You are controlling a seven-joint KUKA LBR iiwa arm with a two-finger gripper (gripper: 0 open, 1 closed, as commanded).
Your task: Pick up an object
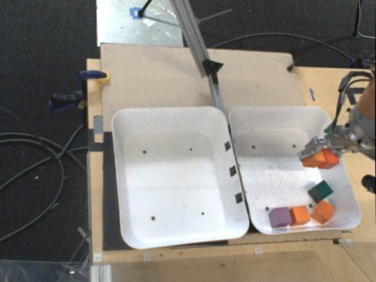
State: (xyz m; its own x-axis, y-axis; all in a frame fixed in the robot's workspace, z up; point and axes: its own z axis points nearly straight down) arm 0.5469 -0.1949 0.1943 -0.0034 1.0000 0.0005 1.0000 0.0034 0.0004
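Note:
My gripper (pixel 317 153) reaches in from the right over the right bin (pixel 276 122), near its right wall. An orange block (pixel 323 160) sits between its grey fingers (pixel 309 152), and the gripper is shut on it. Below it on the bin floor lie a dark green block (pixel 320 191), two more orange blocks (pixel 323 212) (pixel 300 215) and a purple block (pixel 279 217), lined up along the front right corner.
The left bin (pixel 170 122) adjoins the right one along a shared wall with black clips (pixel 232 170). A slanted metal pole (pixel 194 34) crosses the back of the bench. A blue clamp (pixel 88 75) grips the bench's left edge.

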